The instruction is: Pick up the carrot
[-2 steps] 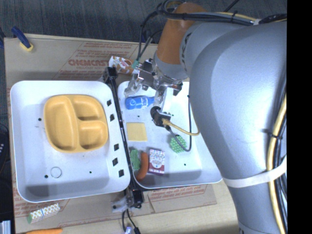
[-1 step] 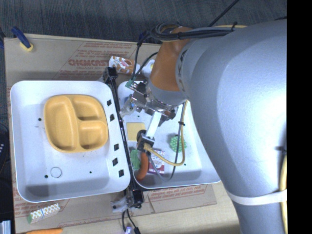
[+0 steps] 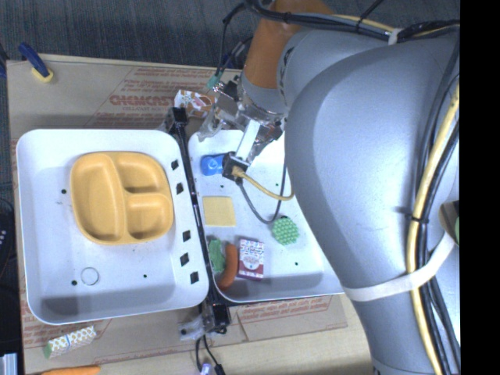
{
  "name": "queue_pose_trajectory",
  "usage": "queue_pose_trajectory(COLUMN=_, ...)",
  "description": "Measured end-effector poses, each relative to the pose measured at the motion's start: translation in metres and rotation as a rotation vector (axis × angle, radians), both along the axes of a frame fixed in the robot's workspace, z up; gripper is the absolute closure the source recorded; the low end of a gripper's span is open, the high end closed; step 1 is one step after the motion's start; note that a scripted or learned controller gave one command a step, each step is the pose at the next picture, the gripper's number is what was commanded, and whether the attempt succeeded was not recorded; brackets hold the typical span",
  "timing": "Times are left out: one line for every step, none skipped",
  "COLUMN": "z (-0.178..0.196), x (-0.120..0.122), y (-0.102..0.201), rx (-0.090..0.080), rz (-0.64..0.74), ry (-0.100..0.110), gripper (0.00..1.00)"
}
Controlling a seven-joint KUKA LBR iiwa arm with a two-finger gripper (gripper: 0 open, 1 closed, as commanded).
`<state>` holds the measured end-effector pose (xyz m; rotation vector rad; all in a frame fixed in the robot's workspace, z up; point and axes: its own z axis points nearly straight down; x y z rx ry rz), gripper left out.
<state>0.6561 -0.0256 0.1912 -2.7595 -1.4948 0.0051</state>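
1. The gripper (image 3: 212, 120) hangs in the upper middle of the frame, over the top edge of the right bin (image 3: 306, 269). Whether it is open or closed cannot be told from this angle, and nothing is seen held in it.
2. Just below it lies a small blue piece (image 3: 211, 165), then a flat yellow slice (image 3: 219, 211).
3. The carrot (image 3: 227, 266) lies lower, in the bin's lower-left corner, close against the left wall. Its green top points up the frame.
4. A red-and-white packet (image 3: 251, 258) sits just beside the carrot on its right. A green bumpy ball (image 3: 285, 230) is farther right.
5. The carrot looks like a toy: probably light, stiff and smooth, so it may slip or roll.
6. The orange body's middle seems the best hold, across its narrow width. The wall and packet leave little room on either side.
7. The left bin (image 3: 117, 281) holds a yellow divided plate (image 3: 121, 196), well apart.
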Motion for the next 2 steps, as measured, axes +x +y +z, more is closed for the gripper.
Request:
queue_pose_trajectory(z=0.0000, x=-0.0001, y=-0.0122, rx=-0.001, rz=-0.091, ry=0.001, gripper=0.00)
queue_pose_trajectory(z=-0.0001, x=-0.0046, y=-0.0039, rx=0.000, rz=-0.156, ry=0.003, gripper=0.00)
